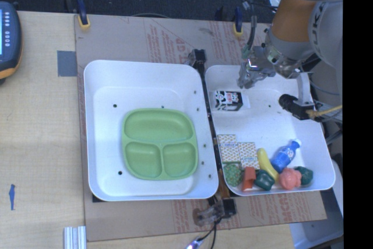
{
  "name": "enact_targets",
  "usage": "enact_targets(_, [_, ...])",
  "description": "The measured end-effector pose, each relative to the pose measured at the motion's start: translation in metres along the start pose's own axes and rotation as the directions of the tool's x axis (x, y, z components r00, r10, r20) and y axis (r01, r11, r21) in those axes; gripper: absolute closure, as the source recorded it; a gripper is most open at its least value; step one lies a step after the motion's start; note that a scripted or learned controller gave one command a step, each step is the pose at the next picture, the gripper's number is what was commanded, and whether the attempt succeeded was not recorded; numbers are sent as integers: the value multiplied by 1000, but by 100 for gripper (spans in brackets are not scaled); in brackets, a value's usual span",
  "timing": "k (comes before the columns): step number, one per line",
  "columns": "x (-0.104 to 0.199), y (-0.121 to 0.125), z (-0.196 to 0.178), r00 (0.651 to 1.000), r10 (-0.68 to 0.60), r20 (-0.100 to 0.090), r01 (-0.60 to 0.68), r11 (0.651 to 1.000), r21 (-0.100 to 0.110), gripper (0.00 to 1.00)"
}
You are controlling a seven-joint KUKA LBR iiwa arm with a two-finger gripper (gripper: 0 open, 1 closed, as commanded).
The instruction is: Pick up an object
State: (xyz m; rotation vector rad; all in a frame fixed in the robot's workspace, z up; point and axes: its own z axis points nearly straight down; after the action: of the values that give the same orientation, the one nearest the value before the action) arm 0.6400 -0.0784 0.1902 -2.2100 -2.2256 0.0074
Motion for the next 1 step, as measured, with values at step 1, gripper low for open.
enact_targets(1, [56,18,-2,1000,-1,2,1,1000,-6,100])
